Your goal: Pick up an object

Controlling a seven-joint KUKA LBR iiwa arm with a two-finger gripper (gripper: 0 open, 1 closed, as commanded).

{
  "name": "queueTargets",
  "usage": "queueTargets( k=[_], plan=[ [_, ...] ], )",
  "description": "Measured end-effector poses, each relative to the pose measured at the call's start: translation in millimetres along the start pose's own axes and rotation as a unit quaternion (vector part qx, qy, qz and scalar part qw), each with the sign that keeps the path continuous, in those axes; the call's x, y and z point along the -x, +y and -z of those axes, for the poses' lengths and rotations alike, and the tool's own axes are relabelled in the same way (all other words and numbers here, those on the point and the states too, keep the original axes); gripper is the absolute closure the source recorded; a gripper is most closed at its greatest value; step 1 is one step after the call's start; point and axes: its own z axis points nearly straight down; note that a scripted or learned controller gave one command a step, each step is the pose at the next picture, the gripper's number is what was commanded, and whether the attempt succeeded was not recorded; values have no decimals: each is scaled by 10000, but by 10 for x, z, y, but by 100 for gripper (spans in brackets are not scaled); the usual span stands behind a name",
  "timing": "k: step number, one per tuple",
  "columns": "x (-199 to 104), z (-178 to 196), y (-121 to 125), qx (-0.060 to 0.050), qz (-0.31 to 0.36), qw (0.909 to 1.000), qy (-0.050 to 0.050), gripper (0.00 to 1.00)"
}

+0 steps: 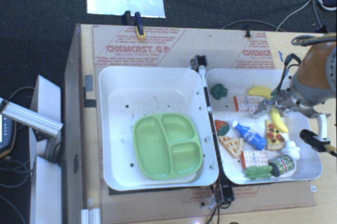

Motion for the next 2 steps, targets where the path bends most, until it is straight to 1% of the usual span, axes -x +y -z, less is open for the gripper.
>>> queueTargets(
  k=[1,2],
  plan=[
    [-1,-1,-382,-7,-1,10000,2,0],
    [-1,108,-371,9,5,10000,-1,100]
  ],
)
